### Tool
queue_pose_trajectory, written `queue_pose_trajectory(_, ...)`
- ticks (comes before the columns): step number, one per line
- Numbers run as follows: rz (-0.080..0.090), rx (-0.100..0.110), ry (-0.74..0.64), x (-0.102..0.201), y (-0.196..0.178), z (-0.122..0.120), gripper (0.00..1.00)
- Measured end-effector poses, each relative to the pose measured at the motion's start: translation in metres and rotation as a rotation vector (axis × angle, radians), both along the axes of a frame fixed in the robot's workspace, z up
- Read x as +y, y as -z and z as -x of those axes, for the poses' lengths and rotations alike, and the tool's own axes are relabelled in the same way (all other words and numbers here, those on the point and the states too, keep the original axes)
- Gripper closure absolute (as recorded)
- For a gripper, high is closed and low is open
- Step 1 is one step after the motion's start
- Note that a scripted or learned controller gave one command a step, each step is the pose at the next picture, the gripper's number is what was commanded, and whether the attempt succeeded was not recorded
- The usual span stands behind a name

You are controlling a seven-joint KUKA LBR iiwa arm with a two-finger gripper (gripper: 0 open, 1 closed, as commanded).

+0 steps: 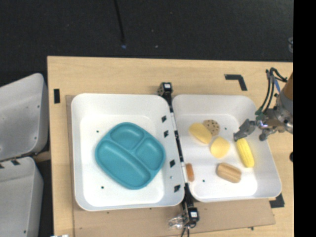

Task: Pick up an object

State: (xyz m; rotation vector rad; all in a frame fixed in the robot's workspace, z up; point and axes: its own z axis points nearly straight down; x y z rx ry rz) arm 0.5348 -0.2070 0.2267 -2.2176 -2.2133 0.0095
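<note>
The right bin holds several toy foods: a yellow corn cob, a round yellow piece, a pale yellow piece, a speckled brown cookie, a tan bread roll and a small orange sausage by the left wall. My gripper hangs over the bin's right side, just above the corn cob's upper end. It is open, one finger pointing down-left, and nothing sits between the fingers.
A teal divided plate lies in the left bin. Black clips run along the divider between the bins. Cables hang by the wrist at the right edge. Bare wooden bench surrounds both bins.
</note>
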Motion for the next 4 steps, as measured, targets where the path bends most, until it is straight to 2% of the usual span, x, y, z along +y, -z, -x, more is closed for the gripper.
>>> queue_pose_trajectory(1, 0.003, -0.011, -0.003, 0.000, -0.006, -0.003, 0.00)
queue_pose_trajectory(3, 0.003, -0.008, -0.001, 0.003, 0.093, -0.018, 0.00)
queue_pose_trajectory(4, -0.001, -0.010, 0.000, 0.004, 0.127, -0.019, 0.00)
